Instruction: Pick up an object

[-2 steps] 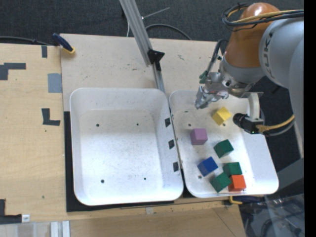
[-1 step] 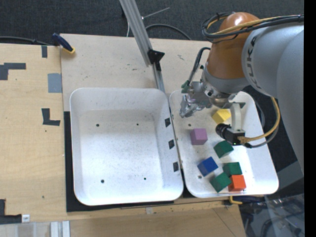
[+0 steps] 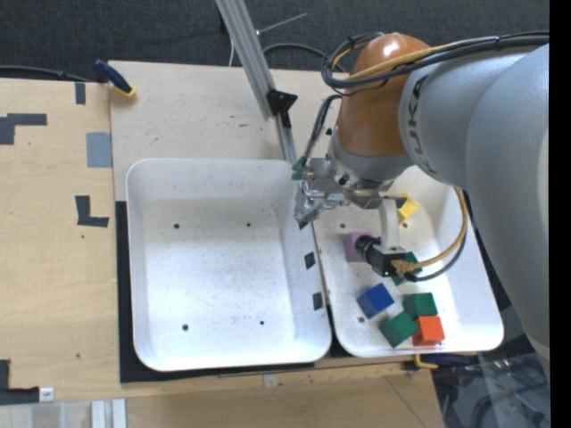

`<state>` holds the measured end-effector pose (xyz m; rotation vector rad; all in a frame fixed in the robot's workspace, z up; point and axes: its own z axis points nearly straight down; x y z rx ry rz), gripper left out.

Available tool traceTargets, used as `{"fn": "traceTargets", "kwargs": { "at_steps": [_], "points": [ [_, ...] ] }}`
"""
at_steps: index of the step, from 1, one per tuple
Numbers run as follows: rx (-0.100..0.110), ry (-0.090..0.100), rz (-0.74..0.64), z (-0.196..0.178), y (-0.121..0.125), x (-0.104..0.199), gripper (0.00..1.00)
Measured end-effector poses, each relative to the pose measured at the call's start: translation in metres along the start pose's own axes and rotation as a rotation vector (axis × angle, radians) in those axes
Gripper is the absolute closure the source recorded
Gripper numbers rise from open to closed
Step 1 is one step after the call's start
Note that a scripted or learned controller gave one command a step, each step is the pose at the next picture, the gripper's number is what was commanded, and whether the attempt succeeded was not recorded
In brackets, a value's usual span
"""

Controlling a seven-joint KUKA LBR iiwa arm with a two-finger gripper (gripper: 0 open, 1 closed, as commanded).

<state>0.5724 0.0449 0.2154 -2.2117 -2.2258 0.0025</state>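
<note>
i see the arm (image 3: 482, 123) reaching in from the right of the camera view, grey with an orange band (image 3: 384, 78) above the wrist, and it covers much of the far half of the right bin (image 3: 468, 297). the end effector (image 3: 306, 205) sits over the shared edge where the left bin (image 3: 214, 266) and the right bin meet, toward the far side of both. from this angle i cannot tell whether the end effector is apart or together, and i cannot tell whether it touches the rim below it. the candidate items for pickup all lie in the right bin. a blue block (image 3: 376, 300) lies in that bin's near half, closest to the dividing edge. a rear green block (image 3: 420, 304) lies just right of it. a front green block (image 3: 399, 329) lies nearer the front rim, touching or almost touching an orange block (image 3: 430, 329) on its right; the orange block sits just in front of the rear green block. a purple item (image 3: 357, 242) lies farther back, partly hidden by robot hardware, near the end effector but apart from it. a yellow item (image 3: 407, 209) lies farther back still, close under the arm. both bins rest on a pale wooden surface (image 3: 178, 105). on that surface, well apart from the bins at the far left, lies a small blue and yellow item (image 3: 116, 78).
</note>
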Motion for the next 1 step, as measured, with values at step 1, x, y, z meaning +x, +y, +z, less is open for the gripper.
{"fn": "traceTargets", "kwargs": {
  "at_steps": [1],
  "points": [
    [0.000, 0.000, -0.001, -0.0045, -0.0246, 0.0545, 1.00]
  ]
}}
